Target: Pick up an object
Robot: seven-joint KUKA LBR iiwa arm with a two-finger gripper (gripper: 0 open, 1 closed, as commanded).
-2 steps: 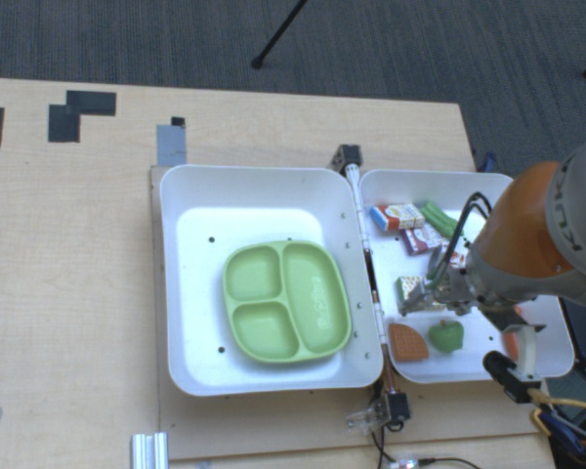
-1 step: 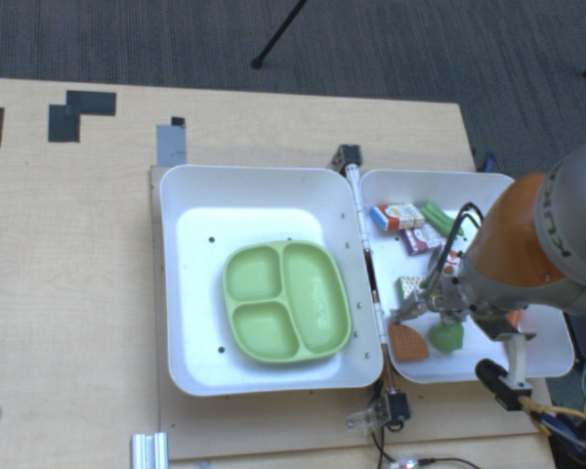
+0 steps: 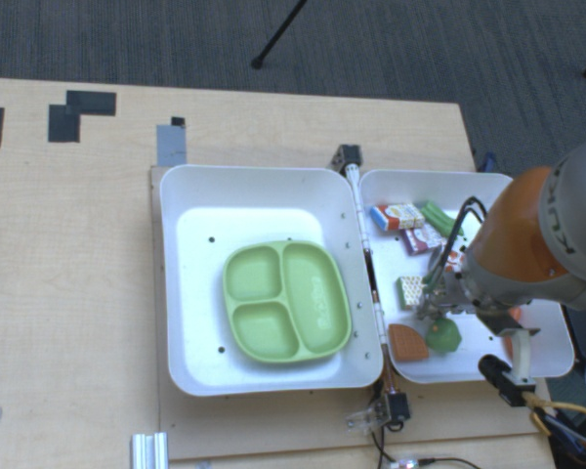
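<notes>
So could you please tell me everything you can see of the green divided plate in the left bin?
The green divided plate is pale green, looks like smooth plastic, and has a rounded-rectangle outline with a raised rim. Ridges split it into three compartments: one long section on the right and two smaller ones on the left. It lies flat, right side up, slightly rotated, on the floor of the left bin, toward its near right part. Nothing lies in its compartments, and the gripper works in the other bin.
</notes>
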